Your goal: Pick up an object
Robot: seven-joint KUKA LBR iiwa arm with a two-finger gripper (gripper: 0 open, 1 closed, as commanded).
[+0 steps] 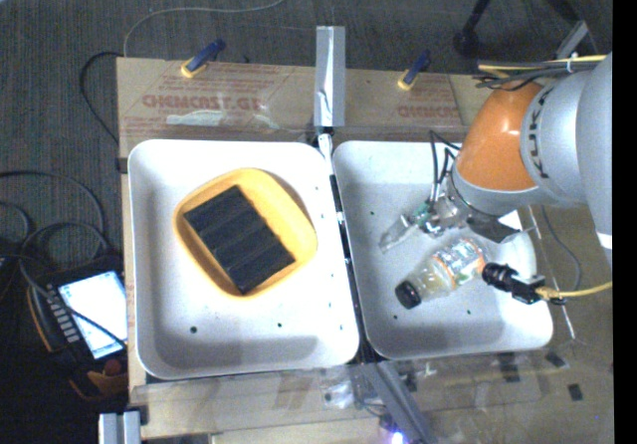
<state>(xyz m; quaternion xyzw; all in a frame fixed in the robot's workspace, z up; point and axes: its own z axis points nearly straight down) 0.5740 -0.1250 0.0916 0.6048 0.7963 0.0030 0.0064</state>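
Observation:
A clear plastic bottle (448,269) with a black cap lies on its side in the right bin (378,323), cap pointing toward the front left. My gripper (410,227) hangs low over the same bin, just behind and to the left of the bottle, with nothing visibly held. A yellow dish (291,201) with a black ridged block (239,237) resting in it sits in the middle of the left bin (159,313).
The arm's orange and grey wrist (503,155) covers the back right part of the right bin. A metal post (328,74) stands behind the divide between the bins. Two clamps (202,57) sit on the cardboard at the back.

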